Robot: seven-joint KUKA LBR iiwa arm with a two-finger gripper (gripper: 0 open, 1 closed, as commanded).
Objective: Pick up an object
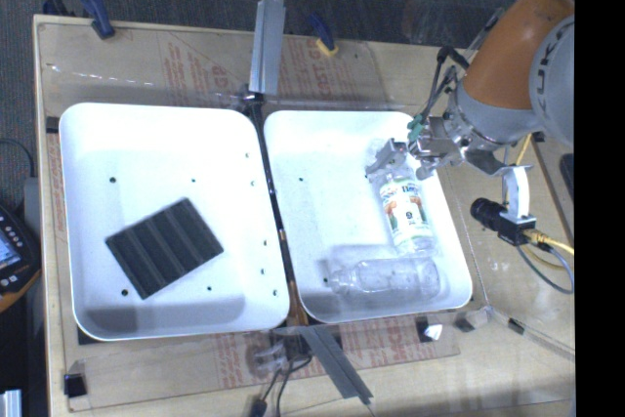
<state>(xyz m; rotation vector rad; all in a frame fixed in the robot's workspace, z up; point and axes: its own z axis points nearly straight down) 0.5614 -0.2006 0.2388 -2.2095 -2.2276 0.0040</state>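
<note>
Camera view: claw (pixel 395 154) hung low over the right bin (pixel 312 210), at its far right corner — whether open or closed, could not tell. Just beneath and nearer the camera lay a labelled bottle (pixel 405 210), cap end up against the claw, long axis running from there toward the bin's near edge. Touching its lower end, a clear bottle (pixel 386 276) lay crosswise along the near wall. Well apart, in the left bin (pixel 98 142), sat a dark ribbed slab (pixel 164 246). Nearest target, judging by position — the labelled bottle, calling for a grip across its width.
</note>
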